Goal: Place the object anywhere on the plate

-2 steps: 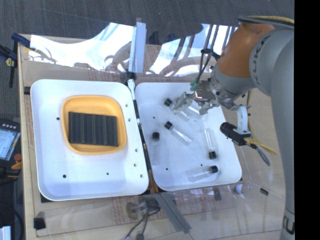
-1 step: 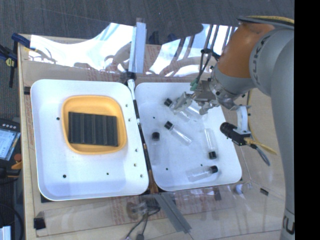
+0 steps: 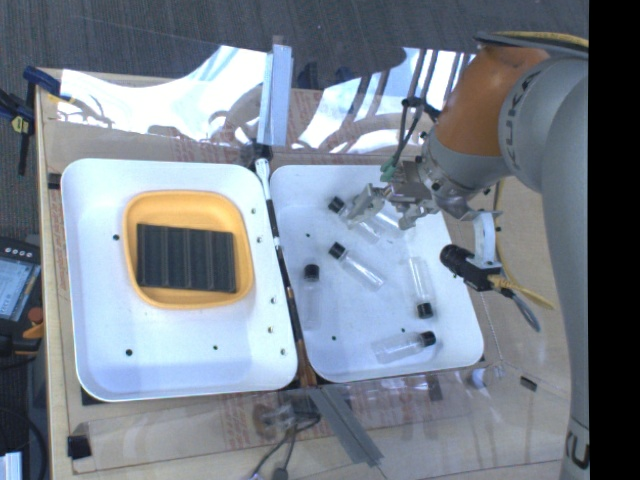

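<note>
Lying nearest the front edge of the right bin, a clear vial with a black cap rested close to the bin's front right corner, and just behind it a second capped vial lay lengthwise by the right wall. Toward the middle of that bin a third vial sat at a slant, with a loose black cap beside it near the divider between the bins. Farther back, another small vial lay close to the gripper, which hovered low over the bin's rear part among these scattered pieces; whether its fingers were spread or closed, or gripping anything, could not be told. In the left bin, well apart from all the vials, the yellow plate with its dark ribbed centre sat toward the rear half, nothing resting on it. The grey arm with its orange band crossed the right bin's far right corner.
</note>
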Robot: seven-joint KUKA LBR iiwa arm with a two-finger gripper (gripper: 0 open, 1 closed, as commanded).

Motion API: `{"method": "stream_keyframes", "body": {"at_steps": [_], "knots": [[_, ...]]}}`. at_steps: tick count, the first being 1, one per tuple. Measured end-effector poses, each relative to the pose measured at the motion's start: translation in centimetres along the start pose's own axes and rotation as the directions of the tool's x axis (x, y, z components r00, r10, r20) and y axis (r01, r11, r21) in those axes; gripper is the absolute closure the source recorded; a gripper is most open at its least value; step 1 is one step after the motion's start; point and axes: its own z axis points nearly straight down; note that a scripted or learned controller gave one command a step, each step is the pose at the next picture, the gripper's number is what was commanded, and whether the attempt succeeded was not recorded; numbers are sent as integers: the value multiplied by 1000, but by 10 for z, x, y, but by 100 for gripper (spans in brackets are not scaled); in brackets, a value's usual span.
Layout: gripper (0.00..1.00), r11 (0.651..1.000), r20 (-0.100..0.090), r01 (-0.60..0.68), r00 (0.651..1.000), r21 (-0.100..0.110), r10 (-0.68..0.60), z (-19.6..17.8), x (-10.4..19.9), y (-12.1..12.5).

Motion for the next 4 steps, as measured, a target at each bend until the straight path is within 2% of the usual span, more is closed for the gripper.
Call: {"method": "stream_keyframes", "body": {"at_steps": [4], "knots": [[0,1000,0,0,1000,0,0,0,0,0]]}}
